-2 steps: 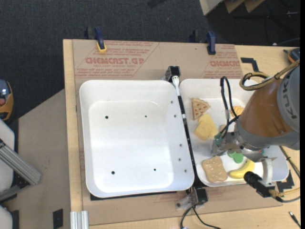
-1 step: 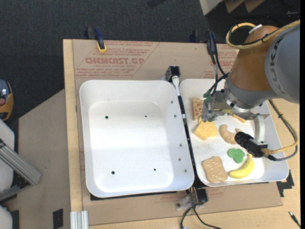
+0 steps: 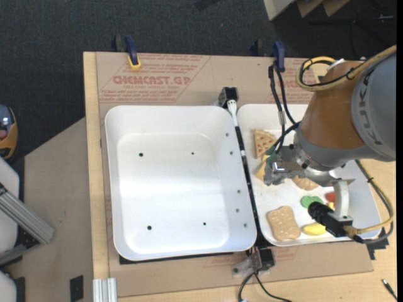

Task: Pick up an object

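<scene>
The right bin (image 3: 252, 115) holds several small toy foods. A tan pizza-slice piece (image 3: 263, 142) lies near its left wall. A beige bread-shaped piece (image 3: 283, 223) rests at the front, with a yellow piece (image 3: 313, 229) and a green piece (image 3: 310, 201) to its right. A tan piece (image 3: 306, 184) peeks out under the arm. My gripper (image 3: 274, 170) hangs low over the right bin's left part, just below the pizza slice. The wrist hides its fingertips.
The left bin (image 3: 170, 181) lies beside the right one, with a black divider strip (image 3: 240, 150) between them. Cables (image 3: 280, 99) run from the back clamps down to the arm. The grey and orange arm (image 3: 343, 115) covers the right bin's back right.
</scene>
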{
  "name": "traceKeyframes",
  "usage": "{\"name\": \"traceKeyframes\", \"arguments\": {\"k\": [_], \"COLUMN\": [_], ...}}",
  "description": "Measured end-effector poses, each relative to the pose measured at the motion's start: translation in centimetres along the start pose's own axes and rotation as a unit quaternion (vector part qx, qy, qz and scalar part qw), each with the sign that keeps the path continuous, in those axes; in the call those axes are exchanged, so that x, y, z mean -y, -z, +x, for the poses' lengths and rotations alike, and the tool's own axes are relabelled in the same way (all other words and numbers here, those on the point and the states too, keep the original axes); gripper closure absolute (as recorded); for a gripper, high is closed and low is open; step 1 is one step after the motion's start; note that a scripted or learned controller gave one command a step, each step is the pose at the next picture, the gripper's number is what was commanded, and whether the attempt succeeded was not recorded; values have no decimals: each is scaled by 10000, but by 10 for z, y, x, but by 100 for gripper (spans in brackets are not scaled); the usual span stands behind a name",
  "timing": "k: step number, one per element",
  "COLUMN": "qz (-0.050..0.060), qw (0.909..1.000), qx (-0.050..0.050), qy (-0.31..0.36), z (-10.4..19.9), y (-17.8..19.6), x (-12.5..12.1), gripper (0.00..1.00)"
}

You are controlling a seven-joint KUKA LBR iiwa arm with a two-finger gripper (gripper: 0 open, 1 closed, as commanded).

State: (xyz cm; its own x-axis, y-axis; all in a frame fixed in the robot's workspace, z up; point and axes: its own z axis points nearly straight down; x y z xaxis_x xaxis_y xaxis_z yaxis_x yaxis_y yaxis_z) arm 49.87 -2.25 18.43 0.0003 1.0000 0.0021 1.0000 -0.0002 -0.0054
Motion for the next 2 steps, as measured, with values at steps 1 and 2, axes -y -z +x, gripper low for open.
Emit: {"name": "traceKeyframes", "arguments": {"k": [1, 2], "qz": [-140, -68], "qw": [9999, 10000], "qx": [4, 5], "qy": [27, 18], "z": [47, 68], "y": [261, 316], "x": [-56, -29], "gripper": [100, 100]}}
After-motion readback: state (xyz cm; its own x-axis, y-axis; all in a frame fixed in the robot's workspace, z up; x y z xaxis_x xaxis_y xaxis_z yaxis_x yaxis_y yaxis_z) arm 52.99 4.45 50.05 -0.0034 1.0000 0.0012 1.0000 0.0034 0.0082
